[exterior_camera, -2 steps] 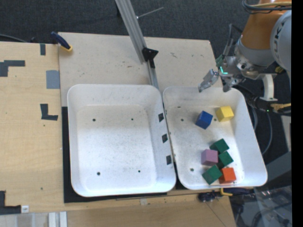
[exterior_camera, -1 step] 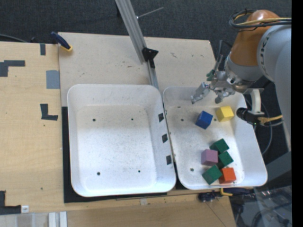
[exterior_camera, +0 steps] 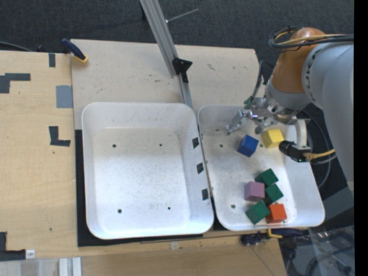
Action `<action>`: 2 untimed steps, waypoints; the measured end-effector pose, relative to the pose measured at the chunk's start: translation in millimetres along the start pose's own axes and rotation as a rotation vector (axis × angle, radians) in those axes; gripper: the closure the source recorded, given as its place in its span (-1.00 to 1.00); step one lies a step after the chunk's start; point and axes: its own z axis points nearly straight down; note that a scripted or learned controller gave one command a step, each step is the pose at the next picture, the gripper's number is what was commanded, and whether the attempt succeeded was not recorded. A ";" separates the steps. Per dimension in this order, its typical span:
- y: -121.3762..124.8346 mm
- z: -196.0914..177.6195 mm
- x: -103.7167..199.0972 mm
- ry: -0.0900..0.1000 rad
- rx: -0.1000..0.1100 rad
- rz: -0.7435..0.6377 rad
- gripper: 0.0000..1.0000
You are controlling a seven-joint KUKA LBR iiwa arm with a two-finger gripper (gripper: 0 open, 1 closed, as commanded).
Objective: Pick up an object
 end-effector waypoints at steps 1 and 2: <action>-1.4 46.2 1.2 0.000 0.000 0.000 -1.00; 0.0 33.0 1.7 0.000 -0.004 -0.002 1.00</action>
